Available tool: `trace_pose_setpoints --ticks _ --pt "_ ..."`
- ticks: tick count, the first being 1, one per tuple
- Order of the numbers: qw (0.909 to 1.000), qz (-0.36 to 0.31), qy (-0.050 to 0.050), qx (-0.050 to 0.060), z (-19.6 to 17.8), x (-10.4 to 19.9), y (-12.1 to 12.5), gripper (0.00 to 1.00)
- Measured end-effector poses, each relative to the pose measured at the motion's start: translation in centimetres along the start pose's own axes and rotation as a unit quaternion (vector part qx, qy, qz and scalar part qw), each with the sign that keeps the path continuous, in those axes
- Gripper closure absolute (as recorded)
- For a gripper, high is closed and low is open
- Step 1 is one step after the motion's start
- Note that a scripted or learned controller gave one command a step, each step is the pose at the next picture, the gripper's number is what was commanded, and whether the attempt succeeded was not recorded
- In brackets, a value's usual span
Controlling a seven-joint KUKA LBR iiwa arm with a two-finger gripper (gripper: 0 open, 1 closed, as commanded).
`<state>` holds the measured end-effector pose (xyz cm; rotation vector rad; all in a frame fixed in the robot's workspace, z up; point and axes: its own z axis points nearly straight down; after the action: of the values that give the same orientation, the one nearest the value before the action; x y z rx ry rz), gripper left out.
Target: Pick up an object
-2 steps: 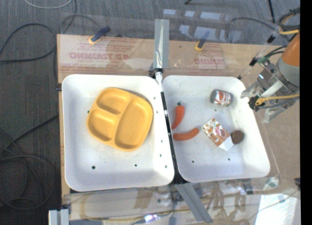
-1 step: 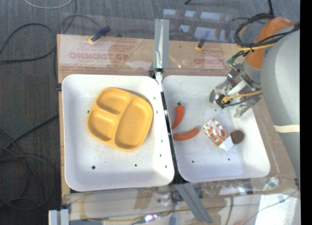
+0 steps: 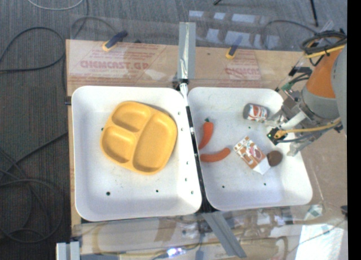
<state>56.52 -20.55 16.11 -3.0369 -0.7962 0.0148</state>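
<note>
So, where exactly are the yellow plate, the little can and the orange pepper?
yellow plate point(image 3: 139, 136), camera view, point on its middle, by the dividing ridge.
little can point(image 3: 256, 112), camera view, point on its printed side.
orange pepper point(image 3: 207, 133), camera view, point on the middle of its body.

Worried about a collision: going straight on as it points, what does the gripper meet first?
Likely the small brown round object in the right bin, though the gripper's depth is unclear.
</note>
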Motion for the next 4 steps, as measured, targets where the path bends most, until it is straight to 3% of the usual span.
trace_pose_setpoints --ticks 1,2,3,4 --pt "0.9947 0.103 0.0 0.0 -2.9 0.4 2.4 0.0" --pt "0.989 0.148 0.0 0.0 1.9 7.0 5.9 0.0" --pt "0.9886 0.15 -0.001 -0.001 1.7 4.7 4.7 0.0" --pt "0.9892 0.147 0.001 0.0 -4.4 4.2 4.5 0.0"
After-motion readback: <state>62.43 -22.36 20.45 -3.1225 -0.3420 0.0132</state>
